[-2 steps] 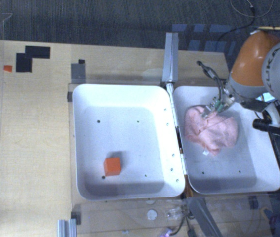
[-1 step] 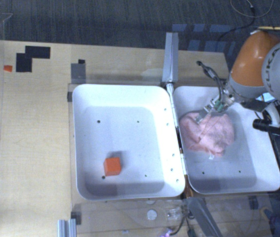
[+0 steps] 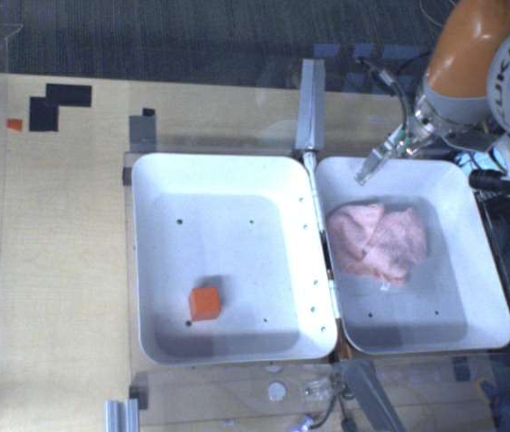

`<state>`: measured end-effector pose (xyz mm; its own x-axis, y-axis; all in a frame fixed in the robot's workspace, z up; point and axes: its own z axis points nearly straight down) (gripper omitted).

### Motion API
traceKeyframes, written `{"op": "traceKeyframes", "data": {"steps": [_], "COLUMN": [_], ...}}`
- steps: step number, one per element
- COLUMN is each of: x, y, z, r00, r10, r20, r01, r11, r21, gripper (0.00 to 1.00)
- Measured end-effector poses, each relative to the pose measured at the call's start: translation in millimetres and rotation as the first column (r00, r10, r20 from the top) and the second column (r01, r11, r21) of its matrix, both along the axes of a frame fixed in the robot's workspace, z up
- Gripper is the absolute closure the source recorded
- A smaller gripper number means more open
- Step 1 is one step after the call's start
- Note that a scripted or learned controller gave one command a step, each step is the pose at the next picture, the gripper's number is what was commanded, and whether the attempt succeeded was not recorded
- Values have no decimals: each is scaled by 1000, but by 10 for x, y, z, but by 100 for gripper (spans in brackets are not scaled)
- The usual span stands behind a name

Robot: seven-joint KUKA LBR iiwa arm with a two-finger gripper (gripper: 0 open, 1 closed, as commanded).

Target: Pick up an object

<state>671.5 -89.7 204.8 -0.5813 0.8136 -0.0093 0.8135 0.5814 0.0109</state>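
Cloth, pink and crumpled (image 3: 379, 241), lies in the middle of the right shallow white bin (image 3: 470, 327). A small orange cube (image 3: 205, 303) sits in the left white bin (image 3: 151, 241). The two-finger gripper (image 3: 367, 171) hangs above the right bin's far edge, well apart from the cloth, holding nothing; its tips are too small to read.

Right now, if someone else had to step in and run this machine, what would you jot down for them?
Tool: above the back left corner of the right bin, holding nothing.
Pink cloth: crumpled in the middle of the right bin.
Orange block: front of the left bin, lying free.
Done: nothing picked up yet.
Left: lower onto one item, grip it, lift.
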Motion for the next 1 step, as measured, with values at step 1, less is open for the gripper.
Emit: {"op": "traceKeyframes", "data": {"steps": [1], "x": [-264], "y": [-208], "z": [-799], "r00": [999], "r10": [39], "r20": [-8], "r01": [-39], "r11": [999], "r21": [1], "gripper": [0]}}
